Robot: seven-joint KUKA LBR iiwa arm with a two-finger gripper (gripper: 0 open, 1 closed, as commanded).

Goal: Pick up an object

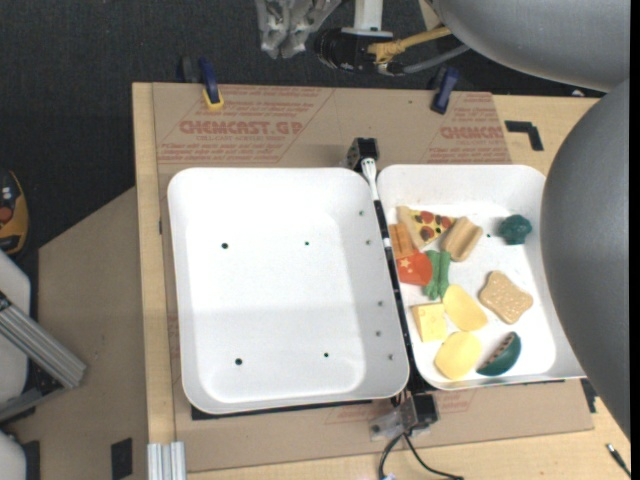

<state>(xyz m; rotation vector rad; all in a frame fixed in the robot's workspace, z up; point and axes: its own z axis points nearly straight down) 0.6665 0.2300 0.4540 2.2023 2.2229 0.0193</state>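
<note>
White plastic bin, L: shallow, sits on brown board w/ red lettering; four small dark dots on its floor. Blue clamp at board's far L edge, second blue clamp farther R. Gripper up top, above dark floor beyond board, well apart from both bins; nothing seen between fingers, can't tell if apart or together. R bin touches L bin along centre seam, holds toy food. Near seam: pizza slice, orange-red piece, green piece, yellow cheese block. Mid: bread roll, two yellow lumps. Farther R: toast slice, teal blob, dark teal wedge. Grey arm covers R bin's R side.
</note>
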